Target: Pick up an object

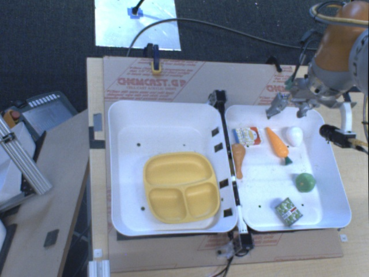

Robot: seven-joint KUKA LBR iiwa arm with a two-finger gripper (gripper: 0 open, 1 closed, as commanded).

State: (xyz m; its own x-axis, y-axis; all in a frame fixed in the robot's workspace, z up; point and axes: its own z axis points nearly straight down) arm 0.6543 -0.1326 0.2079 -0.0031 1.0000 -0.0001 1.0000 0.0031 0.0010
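Over the right bin's (340, 209) twelve o'clock rim, the gripper (291, 107) hung spread wide, holding nothing; a white egg (294, 136) lay at its six o'clock.

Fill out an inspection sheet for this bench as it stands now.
Surface: two white bins; left bin, right bin.
Job's things: in the right bin, carrot, second carrot, white egg, green ball, small carton, packet.
Clutter: yellow divided tray in the left bin.
Grippers: gripper open, above the right bin's far edge, holding nothing.
Cables: black cable across the dark floor.
Surroundings: metal plate, cardboard sheet.
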